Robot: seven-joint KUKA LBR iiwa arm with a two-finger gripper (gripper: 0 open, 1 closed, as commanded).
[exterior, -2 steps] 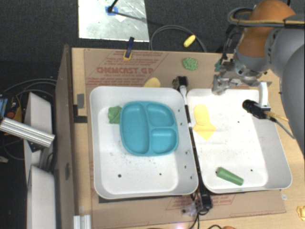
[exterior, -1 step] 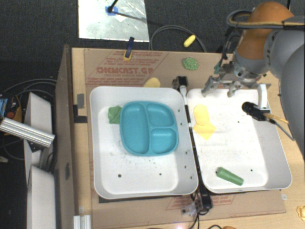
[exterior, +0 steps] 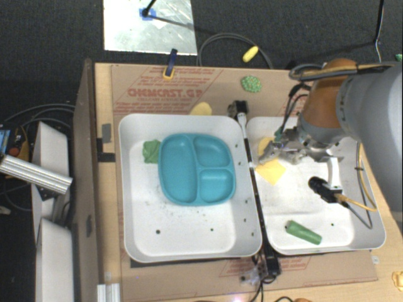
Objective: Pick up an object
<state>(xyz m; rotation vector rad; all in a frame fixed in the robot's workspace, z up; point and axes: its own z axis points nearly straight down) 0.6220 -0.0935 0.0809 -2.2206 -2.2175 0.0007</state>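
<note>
**Yellow object at the claw, right bin's upper left corner**

Yellow object (exterior: 272, 171) flat on the floor of the right bin (exterior: 352, 241), close to its left wall and toward its upper left corner. Directly under and just below the gripper (exterior: 281, 148), apparently touching the claw's lower end; not seen between the fingers. Claw's opening impossible to judge from this slant. A second yellow patch visible just left of the claw, against the same wall. Grey arm with orange band reaching in from the right, over the bin's upper edge.

Green cylinder (exterior: 304, 231) lying near the right bin's bottom edge, well apart from the claw. Blue divided plate (exterior: 196, 168) in the middle of the left bin (exterior: 189, 244), with a green scrap (exterior: 151, 150) touching its left rim.
</note>
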